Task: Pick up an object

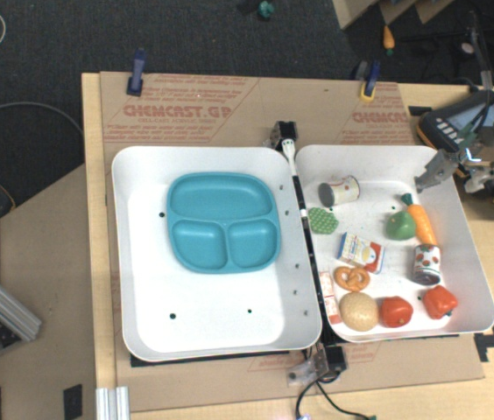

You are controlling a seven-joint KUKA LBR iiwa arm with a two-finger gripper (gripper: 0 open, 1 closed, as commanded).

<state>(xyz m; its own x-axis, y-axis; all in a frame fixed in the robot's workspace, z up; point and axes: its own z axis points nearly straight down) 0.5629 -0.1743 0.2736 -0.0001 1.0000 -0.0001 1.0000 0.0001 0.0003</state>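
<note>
Nothing picked yet. Gripper [431, 171] at right bin [479, 274] 1 o'clock rim, finger state unreadable. Carrot [421, 222], other toys untouched; whole grasp remains.

Small toy foods [378, 256] scattered flat across right bin [466, 234].

Two white bins sit on a brown cardboard sheet [229, 103] printed with red lettering. The left bin [142, 313] holds a teal divided plate [223, 220]. In the right bin [470, 269] lie an orange carrot [422, 223] beside a green pepper [399, 227], a green dotted round piece [323, 220], a white carton [360, 251] with red and yellow print, a tan pretzel [351, 278], a beige potato [358, 311], a red tomato [395, 311], a red pepper [440, 301] and a dark can [426, 264] with a red-and-white label.
</note>
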